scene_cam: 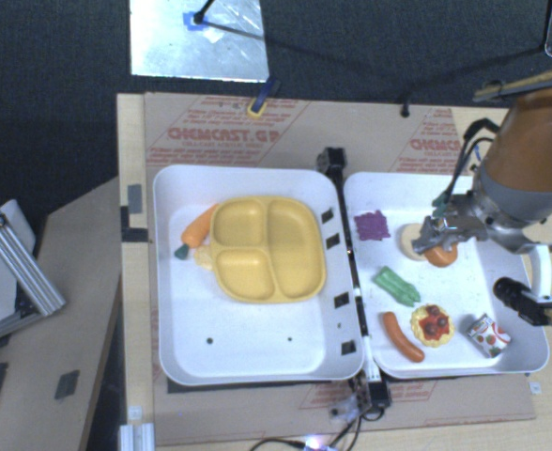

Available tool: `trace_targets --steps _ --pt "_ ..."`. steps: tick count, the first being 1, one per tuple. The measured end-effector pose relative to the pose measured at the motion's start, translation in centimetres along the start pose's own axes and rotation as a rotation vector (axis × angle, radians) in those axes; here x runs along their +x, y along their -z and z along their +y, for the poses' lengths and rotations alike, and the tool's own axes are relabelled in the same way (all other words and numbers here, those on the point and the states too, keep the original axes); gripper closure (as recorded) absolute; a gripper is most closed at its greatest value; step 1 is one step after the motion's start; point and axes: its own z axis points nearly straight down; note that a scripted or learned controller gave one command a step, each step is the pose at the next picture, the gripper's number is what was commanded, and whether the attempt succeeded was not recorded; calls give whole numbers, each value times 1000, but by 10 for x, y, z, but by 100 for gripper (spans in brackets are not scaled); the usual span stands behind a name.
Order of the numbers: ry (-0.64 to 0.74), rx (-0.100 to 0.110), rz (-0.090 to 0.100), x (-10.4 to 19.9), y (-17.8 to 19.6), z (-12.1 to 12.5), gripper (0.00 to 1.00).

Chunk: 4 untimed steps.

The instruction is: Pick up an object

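Gripper [437, 236]: low in the right bin [520, 294]; jaw state cannot be told.
Orange item [442, 254]: directly under the jaws, touching or overlapped by them.
Cream round piece [409, 242]: just left of the jaws.
Purple grapes [372, 225]: farther left.
Green pod [396, 286]: below-left.
Small pizza [432, 325]: below.
Sausage [401, 336]: below-left, beside the pizza.
Can [488, 335]: below-right.
Yellow divided plate [262, 249], carrot [197, 227]: well left, in the left bin [177, 327].
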Motion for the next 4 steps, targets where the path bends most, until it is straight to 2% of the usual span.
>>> trace_targets --steps 1,2,3,4 --pt "0 -1 0 46 10 24 100" --pt "-1 -1 -1 89 2 61 100" --pt "-5 4 -2 98 -6 47 100" --pt "-10 2 -2 86 -9 55 100"
